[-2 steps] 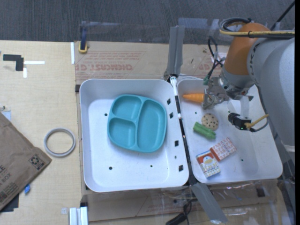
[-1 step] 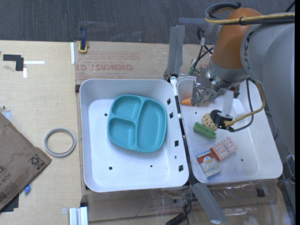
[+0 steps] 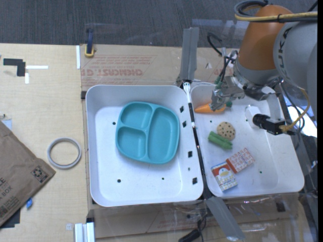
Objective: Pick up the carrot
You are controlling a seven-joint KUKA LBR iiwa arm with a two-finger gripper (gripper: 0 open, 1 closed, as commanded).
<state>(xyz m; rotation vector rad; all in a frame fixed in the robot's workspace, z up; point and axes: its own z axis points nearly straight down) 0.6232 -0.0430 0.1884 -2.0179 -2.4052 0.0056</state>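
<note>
One carrot (image 3: 204,108) lies at the right bin's (image 3: 282,178) far-left corner, against the wall. I see the gripper (image 3: 219,104) right over its thick end; I cannot tell its opening. Risk, I judge: the wall blocks a finger and the carrot slips out.
</note>
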